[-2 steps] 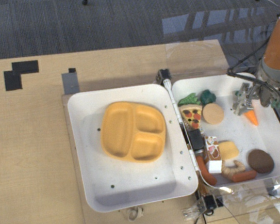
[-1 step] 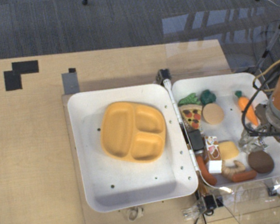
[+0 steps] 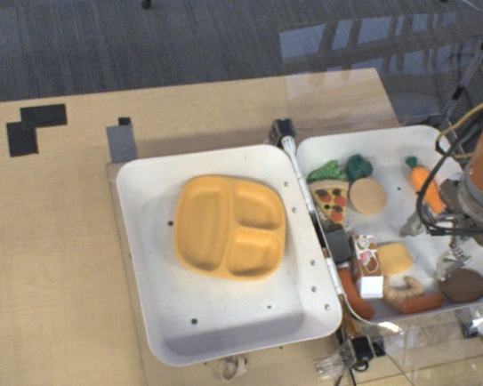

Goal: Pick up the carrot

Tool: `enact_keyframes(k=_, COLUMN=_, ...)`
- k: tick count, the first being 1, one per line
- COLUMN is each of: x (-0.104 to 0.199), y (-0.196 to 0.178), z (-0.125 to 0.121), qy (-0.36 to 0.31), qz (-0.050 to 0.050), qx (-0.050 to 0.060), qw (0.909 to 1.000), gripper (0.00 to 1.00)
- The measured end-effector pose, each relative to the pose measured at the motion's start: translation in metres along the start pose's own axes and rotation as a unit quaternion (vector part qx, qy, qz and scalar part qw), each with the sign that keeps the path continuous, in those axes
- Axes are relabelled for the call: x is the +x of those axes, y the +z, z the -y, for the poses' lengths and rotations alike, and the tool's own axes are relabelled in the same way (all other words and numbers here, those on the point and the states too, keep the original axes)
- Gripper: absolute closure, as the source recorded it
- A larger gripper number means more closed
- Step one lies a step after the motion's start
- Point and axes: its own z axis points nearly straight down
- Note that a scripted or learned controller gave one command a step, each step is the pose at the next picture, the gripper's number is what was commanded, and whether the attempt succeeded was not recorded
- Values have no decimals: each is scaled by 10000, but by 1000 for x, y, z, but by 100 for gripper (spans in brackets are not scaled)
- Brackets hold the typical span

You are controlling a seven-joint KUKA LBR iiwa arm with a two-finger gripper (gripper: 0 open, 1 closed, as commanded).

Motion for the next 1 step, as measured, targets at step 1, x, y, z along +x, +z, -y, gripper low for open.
enact_keyframes(k=1, x=5, y=-1, z=-24, qy=1205, qz=-5, qx=12, qw=9927, gripper=0)
